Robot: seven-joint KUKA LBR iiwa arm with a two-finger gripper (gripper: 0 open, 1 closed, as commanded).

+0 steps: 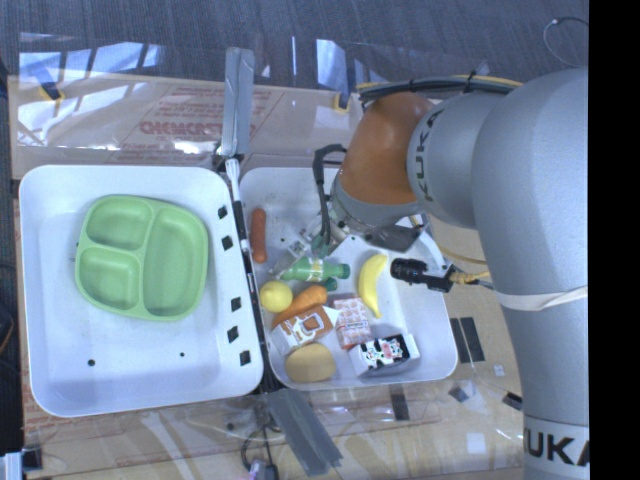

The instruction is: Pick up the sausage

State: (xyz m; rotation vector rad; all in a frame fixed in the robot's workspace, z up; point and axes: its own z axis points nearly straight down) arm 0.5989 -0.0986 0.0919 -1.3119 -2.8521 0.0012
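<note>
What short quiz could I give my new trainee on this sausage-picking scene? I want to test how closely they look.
1. True or false: the reddish-brown sausage lies in the right white plastic bin.
2. Which bin holds the green three-compartment plate?
3. The sausage lies nearest which wall of its bin: A) the one by the left bin, B) the opposite one?

Key:
1. True.
2. The left white plastic bin.
3. A.
</note>
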